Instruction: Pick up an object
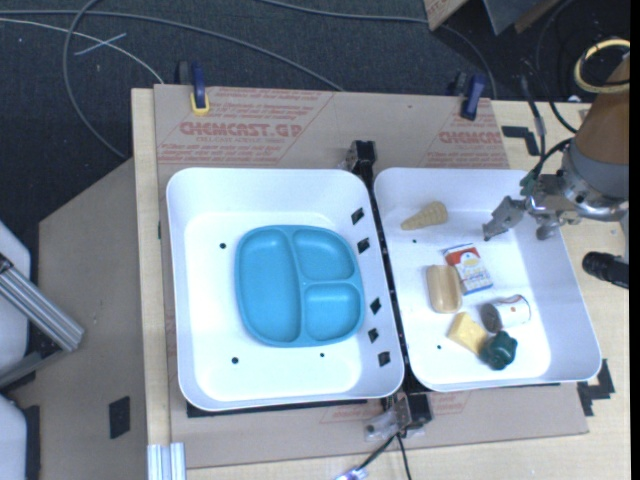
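1. The brown protective sheet (260,118) under the bins carries red print "CHEMCAST GP" behind the left bin.
2. The same red print repeats at right, partly hidden.

tray (298,284) in left bin (190,208) — food items (470,303) in right bin (560,268)

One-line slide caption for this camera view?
Claw hovers open over the right bin of small items; blue divided plate lies in the left bin.

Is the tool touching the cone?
Apart. The camera view shows bare white bin floor between the tool and the cone; the tool sits to the cone's right.
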Robot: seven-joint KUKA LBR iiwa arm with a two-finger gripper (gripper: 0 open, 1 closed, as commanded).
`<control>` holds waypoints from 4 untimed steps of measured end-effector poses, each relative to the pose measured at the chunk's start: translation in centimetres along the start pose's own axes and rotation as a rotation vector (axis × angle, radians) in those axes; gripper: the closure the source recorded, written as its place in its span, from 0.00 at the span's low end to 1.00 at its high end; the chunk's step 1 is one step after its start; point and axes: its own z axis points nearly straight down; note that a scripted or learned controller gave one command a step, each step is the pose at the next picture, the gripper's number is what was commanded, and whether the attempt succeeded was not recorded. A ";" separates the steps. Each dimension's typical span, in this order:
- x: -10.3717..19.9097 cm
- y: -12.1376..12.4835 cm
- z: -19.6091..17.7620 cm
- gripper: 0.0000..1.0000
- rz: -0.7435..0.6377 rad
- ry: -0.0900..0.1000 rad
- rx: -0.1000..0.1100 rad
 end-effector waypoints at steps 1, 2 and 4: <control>0.5 0.3 4.3 0.00 -0.001 0.001 0.001; 0.5 0.4 3.0 1.00 -0.001 -0.001 -0.004; 0.7 0.6 -6.7 1.00 -0.001 -0.003 -0.008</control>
